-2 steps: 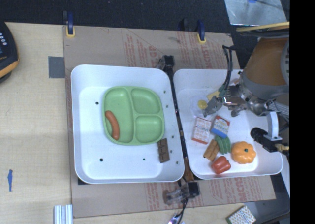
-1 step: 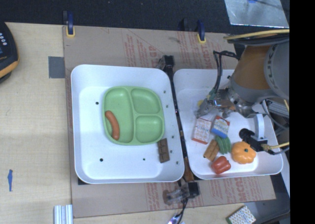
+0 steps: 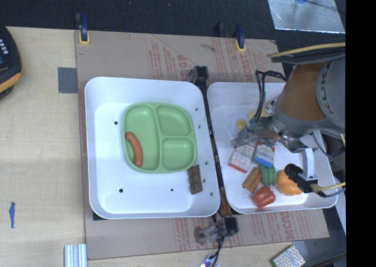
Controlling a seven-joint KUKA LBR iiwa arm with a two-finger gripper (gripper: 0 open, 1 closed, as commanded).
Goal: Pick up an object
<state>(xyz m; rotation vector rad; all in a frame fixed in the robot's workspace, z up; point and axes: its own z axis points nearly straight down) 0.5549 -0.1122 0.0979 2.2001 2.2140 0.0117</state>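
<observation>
Here the grey two-finger gripper (image 3: 249, 135) hangs low in the right shallow white bin (image 3: 226, 98), above small food packets (image 3: 241, 158); whether its fingers are spread, I cannot tell.

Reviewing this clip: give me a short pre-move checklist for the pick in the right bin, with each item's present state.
1. Gripper over the right bin: ok, it sits above the clutter.
2. Finger opening: cannot tell, the wrist hides it.
3. Object between the fingers: cannot tell.
4. Targets present: ok, red-and-white packet, green piece, red piece, orange piece lie close together.
5. Isolated target: not ok, the items crowd or touch.
6. Left bin undisturbed: ok, green tray holds the sausage.
</observation>
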